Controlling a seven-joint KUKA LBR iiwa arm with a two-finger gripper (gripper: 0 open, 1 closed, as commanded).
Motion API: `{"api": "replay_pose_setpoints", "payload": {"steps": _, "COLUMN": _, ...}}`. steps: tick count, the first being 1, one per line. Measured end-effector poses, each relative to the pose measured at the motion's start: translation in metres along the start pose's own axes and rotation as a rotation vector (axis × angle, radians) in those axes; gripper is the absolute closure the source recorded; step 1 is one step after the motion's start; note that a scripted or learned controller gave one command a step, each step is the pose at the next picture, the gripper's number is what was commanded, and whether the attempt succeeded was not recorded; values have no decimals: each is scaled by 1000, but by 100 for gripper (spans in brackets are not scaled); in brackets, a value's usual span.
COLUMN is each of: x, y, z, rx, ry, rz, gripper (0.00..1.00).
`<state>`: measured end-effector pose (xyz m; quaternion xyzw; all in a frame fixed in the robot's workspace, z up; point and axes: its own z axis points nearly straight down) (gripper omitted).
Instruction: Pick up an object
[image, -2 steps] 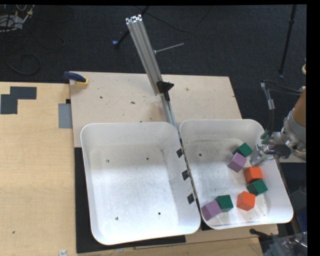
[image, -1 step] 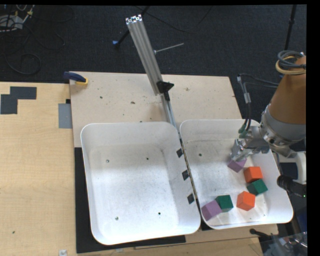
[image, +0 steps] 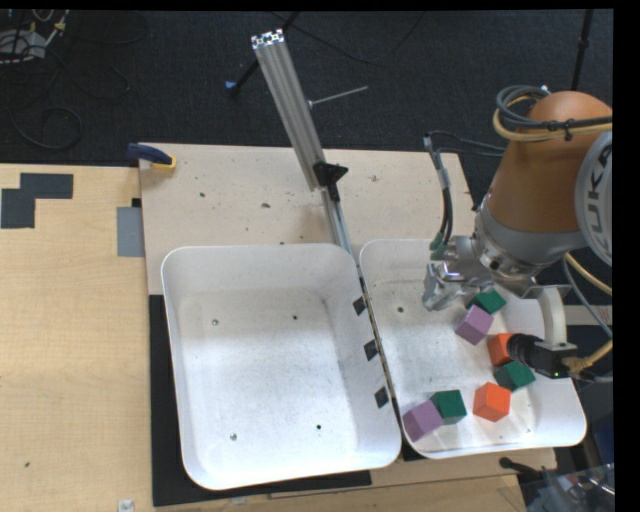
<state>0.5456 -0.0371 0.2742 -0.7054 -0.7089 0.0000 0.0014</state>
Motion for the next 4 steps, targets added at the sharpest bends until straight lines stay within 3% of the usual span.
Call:
{"api": "replay_pose_setpoints", "payload": {"steps": 1, "x": 42, "y": 31, "z": 11, "rx": 0, "ry": -1, "rz": 1, "gripper": 100}}
{"api": "replay_pose_setpoints", "payload": {"steps": 3, "x": 129, "y": 61, "z": 42, "rx": 0, "ry": -2, "rz": 1, "gripper": 100}}
{"api": "replay_pose_setpoints", "payload": {"steps": 4, "x": 128, "y": 61, "z": 41, "rx": 1, "ry": -3, "rz": 0, "gripper": 0}}
